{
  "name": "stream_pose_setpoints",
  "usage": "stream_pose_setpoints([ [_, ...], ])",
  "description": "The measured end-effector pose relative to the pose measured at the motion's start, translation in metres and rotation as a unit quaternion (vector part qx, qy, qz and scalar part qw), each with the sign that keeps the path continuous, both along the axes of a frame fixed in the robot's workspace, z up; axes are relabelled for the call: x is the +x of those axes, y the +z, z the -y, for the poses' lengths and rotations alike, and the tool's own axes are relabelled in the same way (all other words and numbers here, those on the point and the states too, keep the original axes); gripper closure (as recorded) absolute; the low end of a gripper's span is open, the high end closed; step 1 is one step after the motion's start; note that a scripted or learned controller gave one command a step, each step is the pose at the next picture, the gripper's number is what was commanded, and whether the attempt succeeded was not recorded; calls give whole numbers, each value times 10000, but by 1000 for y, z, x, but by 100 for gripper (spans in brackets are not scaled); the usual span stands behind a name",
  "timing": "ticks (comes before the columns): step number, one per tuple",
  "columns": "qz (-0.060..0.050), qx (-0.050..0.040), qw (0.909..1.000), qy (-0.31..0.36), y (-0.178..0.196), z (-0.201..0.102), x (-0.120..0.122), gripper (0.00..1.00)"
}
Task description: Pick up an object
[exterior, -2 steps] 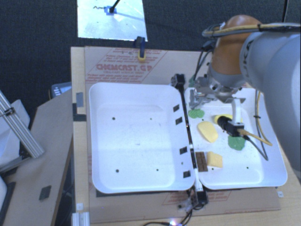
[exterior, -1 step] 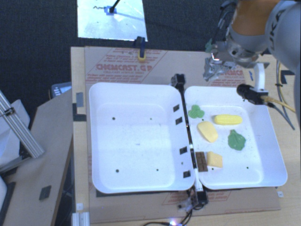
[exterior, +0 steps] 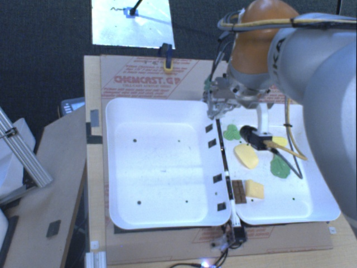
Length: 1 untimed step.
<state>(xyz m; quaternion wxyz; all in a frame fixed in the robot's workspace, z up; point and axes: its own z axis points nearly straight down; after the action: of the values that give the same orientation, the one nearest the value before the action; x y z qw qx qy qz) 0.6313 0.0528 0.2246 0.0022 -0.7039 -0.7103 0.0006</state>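
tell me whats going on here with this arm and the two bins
A grey and orange arm reaches in from the right, with its gripper over the far end of the divider between the left bin and the right bin. The things to pick lie in the right bin: a yellow oval, a green piece, a second green piece, and a yellow block beside a brown block. The view does not show the gripper holding any of them.

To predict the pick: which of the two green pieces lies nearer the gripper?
The upper-left green piece, just below the gripper; the other green piece lies farther right, beyond the yellow oval.
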Motion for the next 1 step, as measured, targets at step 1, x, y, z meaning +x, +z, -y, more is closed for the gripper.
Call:
stream_pose_setpoints([
  [1, 44, -2, 10000, -6, -9, -44, 39, 100],
])
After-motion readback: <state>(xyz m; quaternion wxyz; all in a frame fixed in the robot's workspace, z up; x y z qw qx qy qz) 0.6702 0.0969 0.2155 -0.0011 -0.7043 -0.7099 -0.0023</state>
